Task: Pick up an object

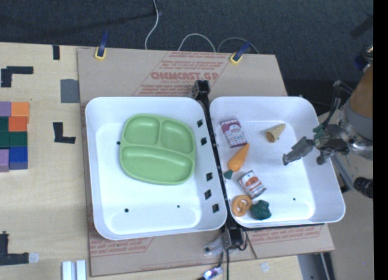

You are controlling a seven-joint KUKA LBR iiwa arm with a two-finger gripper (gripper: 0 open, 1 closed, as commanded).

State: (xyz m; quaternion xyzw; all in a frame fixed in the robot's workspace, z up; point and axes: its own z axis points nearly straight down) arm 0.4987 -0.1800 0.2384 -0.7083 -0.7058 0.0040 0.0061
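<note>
Nothing has been picked up so far, as judged from how things lie. The gripper is seen at about three o'clock in the right bin, hanging over bare white floor near the bin's right wall, with no object between its jaws. The two dark fingers appear spread apart, one reaching toward the bin's middle and one shorter nearer the wrist, though the slant of the view makes this a judgement.

All candidate objects lie in the right bin, well apart from the gripper. A small red-and-white packet is placed at ten o'clock, a tan cone at twelve, an orange carrot at nine. A red-labelled can, a pretzel-like ring and a dark green lump are grouped toward seven o'clock. The whole task is therefore left: approach, closing and lifting.

In the left bin a green divided plate is set.

On the cardboard sheet over the counter, red print reading roughly "CHEMCAST GP" can be made out; the labels on packet and can are too small to read.
</note>
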